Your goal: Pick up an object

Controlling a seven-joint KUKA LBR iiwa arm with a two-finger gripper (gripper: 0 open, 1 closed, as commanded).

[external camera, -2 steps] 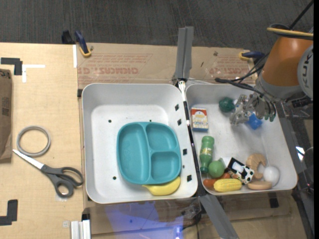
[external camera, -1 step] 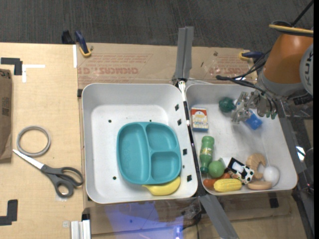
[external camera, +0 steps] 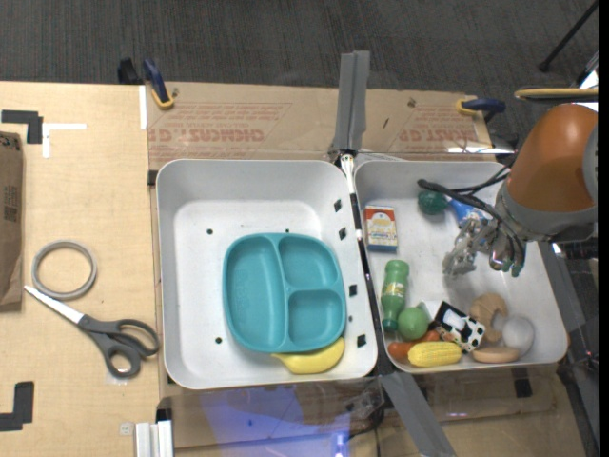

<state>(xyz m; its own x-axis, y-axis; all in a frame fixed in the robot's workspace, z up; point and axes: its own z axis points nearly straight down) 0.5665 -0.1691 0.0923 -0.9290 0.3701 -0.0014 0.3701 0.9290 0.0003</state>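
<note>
My gripper (external camera: 481, 255) hangs over the middle of the right bin (external camera: 544, 284), open, with nothing between its fingers. Below it, along the bin's front, lie a black-and-white cow toy (external camera: 461, 326), a yellow corn cob (external camera: 433, 353), a green round fruit (external camera: 413, 323), a wooden piece (external camera: 488, 309) and a white ball (external camera: 518, 331). To the gripper's left are a green bottle (external camera: 394, 287) and a small white-and-orange box (external camera: 381, 227). A teal object (external camera: 432, 201) sits at the back.
The left bin (external camera: 181, 255) holds a teal divided plate (external camera: 284, 291) with a yellow banana (external camera: 312, 358) at its front edge. Scissors (external camera: 100, 329) and a tape roll (external camera: 64, 268) lie on the bench to the left.
</note>
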